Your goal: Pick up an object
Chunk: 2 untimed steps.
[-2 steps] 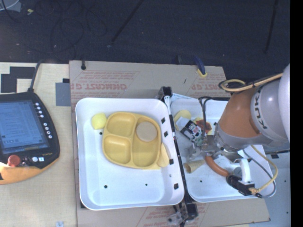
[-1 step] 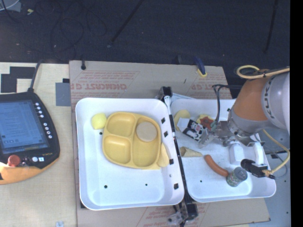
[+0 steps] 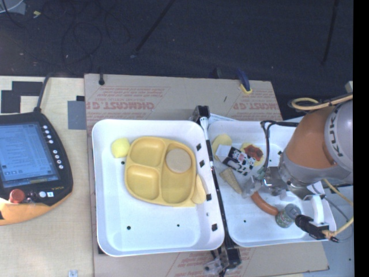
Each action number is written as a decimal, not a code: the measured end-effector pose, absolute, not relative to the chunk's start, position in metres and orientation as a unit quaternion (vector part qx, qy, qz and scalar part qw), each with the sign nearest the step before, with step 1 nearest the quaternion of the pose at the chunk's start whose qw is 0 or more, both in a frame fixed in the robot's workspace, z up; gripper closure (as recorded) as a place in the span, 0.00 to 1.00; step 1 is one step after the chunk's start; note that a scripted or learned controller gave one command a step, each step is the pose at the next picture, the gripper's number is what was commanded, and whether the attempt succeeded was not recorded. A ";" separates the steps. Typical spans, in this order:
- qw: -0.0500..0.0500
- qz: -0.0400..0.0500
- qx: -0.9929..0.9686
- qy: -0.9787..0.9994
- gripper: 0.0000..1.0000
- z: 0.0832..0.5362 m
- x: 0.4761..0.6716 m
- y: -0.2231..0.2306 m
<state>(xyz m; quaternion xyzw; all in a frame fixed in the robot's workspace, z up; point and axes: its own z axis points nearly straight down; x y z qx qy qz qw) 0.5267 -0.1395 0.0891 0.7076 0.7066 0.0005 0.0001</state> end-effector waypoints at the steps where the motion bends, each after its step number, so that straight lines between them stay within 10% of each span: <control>1: -0.003 0.003 0.708 0.706 1.00 0.101 0.529 -0.139; 2: 0.000 0.003 0.704 0.710 1.00 0.193 0.524 -0.056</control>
